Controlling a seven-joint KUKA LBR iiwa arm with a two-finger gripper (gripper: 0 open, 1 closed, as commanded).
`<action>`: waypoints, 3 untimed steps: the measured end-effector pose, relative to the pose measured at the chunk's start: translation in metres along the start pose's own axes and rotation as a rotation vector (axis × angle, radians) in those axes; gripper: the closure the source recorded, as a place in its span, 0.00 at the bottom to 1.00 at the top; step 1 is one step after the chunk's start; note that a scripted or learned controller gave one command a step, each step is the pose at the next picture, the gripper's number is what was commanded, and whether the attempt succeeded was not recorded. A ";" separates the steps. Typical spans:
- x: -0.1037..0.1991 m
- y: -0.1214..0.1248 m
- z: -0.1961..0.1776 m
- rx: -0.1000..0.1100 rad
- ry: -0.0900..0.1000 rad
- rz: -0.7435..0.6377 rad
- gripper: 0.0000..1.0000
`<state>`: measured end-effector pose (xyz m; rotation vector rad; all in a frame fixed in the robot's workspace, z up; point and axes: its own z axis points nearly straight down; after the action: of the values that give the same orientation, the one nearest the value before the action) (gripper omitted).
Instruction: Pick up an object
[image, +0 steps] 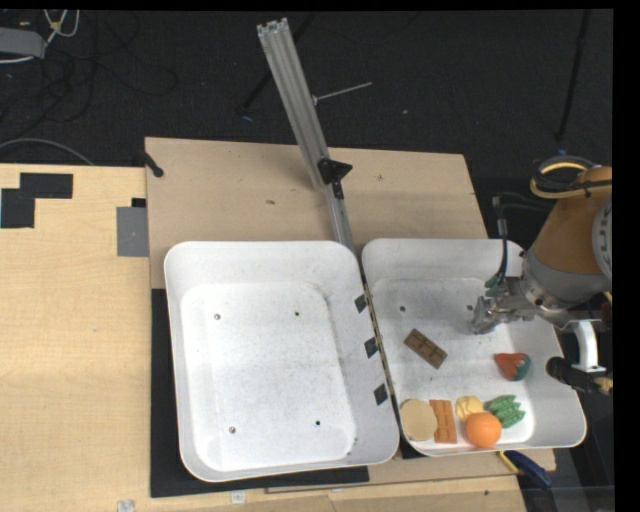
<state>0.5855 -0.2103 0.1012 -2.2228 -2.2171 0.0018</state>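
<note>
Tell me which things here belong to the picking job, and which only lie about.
Job: gripper; brown block; red piece; orange ball; green piece; right bin.

Lying about: left bin; metal rail.

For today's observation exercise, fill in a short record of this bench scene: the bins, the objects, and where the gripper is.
bins: left bin and right bin, side by side
right bin contents: brown block, red piece, round biscuit, orange ball, green item
gripper: over right bin, apart from the objects
arm: enters from right
</note>
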 end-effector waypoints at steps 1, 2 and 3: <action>-0.004 -0.002 -0.063 -0.006 -0.002 0.002 1.00; -0.006 -0.002 -0.105 -0.005 -0.002 -0.003 1.00; -0.006 -0.009 -0.152 -0.006 -0.002 -0.004 1.00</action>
<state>0.5769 -0.2165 0.2531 -2.2223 -2.2254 -0.0025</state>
